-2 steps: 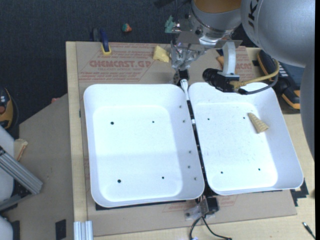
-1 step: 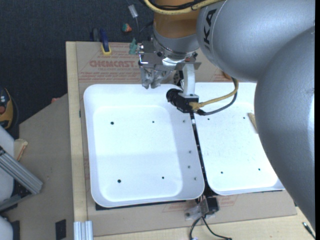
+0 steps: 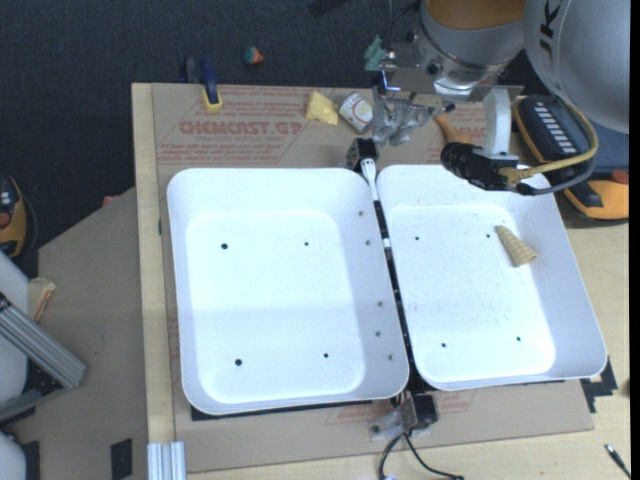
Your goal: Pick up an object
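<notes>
A tan, cone-shaped object (image 3: 516,245) lies in the right bin (image 3: 560,358), near its back right part. A small black-and-white object (image 3: 363,154) rests at the back rim where the two bins meet. My gripper (image 3: 400,123) hangs above the board just behind the bins, a little right of that black-and-white object and well left of the cone. Nothing can be seen held in it. The left bin (image 3: 200,368) has only dark dots on its floor.
On the board behind the bins lie a yellow piece (image 3: 322,108), a small whitish object (image 3: 355,111) and an orange piece (image 3: 455,128). A blue-and-yellow clamp (image 3: 208,83) sits at the board's back left. The grey arm fills the upper right.
</notes>
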`<state>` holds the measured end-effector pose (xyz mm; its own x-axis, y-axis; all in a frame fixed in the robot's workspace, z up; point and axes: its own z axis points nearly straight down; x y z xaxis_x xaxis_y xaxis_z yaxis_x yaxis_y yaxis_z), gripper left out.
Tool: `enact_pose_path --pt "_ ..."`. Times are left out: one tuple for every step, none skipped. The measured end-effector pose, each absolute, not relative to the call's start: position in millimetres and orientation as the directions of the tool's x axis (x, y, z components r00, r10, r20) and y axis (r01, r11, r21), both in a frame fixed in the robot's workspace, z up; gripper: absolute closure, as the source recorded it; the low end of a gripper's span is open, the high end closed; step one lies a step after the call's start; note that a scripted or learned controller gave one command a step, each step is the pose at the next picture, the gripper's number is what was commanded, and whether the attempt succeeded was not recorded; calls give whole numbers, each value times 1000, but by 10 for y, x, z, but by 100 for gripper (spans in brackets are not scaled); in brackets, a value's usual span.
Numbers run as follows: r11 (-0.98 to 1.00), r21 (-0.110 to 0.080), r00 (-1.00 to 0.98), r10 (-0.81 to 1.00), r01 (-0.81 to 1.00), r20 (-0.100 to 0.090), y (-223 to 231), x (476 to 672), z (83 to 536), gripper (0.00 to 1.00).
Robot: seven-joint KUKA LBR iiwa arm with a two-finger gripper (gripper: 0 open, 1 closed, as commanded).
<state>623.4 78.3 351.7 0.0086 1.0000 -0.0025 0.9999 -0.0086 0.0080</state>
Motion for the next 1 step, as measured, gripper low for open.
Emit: enact_pose_path --pt "3 -4 -3 1000 1000 0 1223 6473 2924 100"
